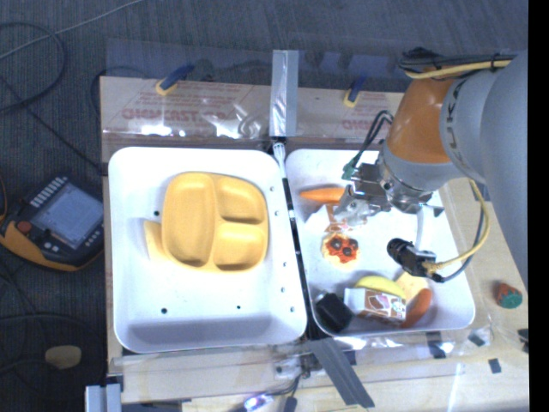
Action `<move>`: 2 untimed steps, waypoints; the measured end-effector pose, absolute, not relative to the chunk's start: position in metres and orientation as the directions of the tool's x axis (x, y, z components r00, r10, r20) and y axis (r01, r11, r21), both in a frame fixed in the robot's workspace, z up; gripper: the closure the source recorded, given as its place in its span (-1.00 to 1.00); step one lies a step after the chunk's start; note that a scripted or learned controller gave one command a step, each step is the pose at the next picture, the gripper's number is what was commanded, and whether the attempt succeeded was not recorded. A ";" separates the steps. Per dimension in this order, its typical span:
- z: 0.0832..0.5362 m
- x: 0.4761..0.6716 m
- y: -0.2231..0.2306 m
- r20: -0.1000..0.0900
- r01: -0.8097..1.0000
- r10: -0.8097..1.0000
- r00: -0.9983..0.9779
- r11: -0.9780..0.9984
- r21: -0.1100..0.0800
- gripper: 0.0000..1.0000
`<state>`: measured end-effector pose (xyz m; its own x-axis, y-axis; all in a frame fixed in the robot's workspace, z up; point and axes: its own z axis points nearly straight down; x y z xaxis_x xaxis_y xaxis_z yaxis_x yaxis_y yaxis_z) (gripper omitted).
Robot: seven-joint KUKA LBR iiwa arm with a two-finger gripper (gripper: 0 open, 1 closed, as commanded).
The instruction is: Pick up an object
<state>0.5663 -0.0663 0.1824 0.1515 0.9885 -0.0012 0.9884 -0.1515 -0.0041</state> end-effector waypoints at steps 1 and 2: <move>0.195 0.588 -0.093 -0.005 1.000 1.000 -0.018 0.018 -0.003 1.00; 0.226 0.523 -0.097 -0.002 0.996 0.996 -0.088 0.088 -0.003 1.00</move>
